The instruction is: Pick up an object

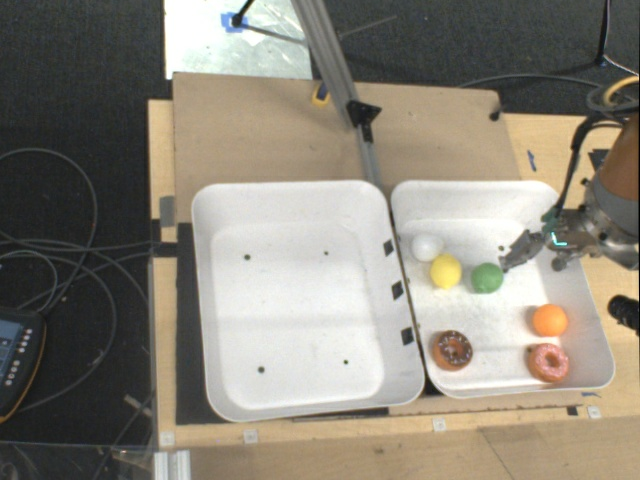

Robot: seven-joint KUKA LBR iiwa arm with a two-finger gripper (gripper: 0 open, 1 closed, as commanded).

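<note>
Jaws (515, 252) are hovering just beside the green ball (486, 278) in the right bin (600, 363), grip impossible to tell, apparently approaching, needing to drop over it next.

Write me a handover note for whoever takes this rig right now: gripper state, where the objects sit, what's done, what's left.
Gripper: low over the right white bin, just right of the round green ball; nothing visibly between its fingers.
Objects, all in the right bin: small white ball, yellow lemon-shaped piece touching it below, green ball beside that, round orange ball, chocolate-glazed doughnut, pink-frosted doughnut.
Done: approach only; nothing lifted.
Left: grasp and lift one object, probably the green ball, which is nearest.
</note>
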